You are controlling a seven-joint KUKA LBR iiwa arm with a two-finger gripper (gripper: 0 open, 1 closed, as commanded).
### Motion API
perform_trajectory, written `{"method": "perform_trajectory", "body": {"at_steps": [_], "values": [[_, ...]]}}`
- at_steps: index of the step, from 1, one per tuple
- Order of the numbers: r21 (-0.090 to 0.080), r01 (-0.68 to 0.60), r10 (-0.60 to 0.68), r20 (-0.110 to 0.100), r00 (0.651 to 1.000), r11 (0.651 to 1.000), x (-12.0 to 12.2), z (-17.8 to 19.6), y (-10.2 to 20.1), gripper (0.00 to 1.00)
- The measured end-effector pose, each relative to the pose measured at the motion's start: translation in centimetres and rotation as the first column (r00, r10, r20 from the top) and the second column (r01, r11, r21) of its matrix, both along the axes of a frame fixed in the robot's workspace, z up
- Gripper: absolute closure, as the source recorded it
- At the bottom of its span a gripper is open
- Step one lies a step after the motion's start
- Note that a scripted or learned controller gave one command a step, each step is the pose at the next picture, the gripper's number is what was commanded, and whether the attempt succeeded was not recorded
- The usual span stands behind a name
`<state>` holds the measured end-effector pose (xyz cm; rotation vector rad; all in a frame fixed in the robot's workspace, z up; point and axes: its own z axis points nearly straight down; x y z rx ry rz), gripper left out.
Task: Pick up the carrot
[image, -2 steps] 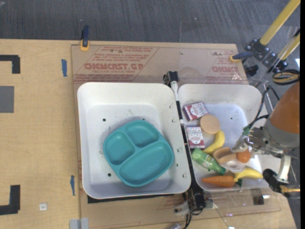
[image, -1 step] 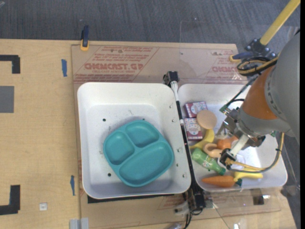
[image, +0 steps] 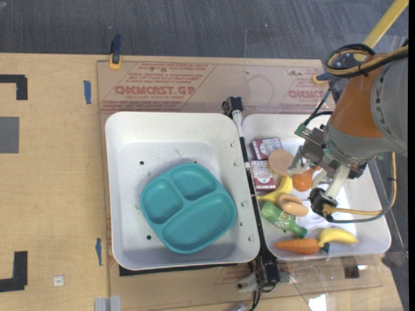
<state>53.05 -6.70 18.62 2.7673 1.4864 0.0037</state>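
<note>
Camera view showed the carrot point(image: 299, 245) lying near the right bin's point(image: 382, 235) front edge, beside a banana point(image: 337, 236). Gripper point(image: 312, 173) hovered above the pile, apart from the carrot; its grip could not be told.

A single fixed camera is mounted above the bench point(image: 52, 173) and looks down on it at a slant. Both white bins fall within the field of view: the left bin point(image: 123, 173) sits near the frame centre, and the right bin point(image: 379, 232) extends toward the right edge. The far bench edge and dark floor point(image: 194, 11) occupy the top of the frame. The arm point(image: 369, 115) enters from the right. The range is moderate, so individual items in the bins can be told apart.
</note>
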Motion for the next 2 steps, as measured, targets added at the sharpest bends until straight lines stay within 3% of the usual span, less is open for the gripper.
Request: {"method": "perform_trajectory", "body": {"at_steps": [1,2], "values": [[-0.001,0.44,-0.44,-0.014,0.898,0.898,-3.78,-0.3,1.42,1.0],[-0.002,0.439,-0.439,-0.013,0.898,0.899,-3.77,-0.29,1.39,0.0]]}}
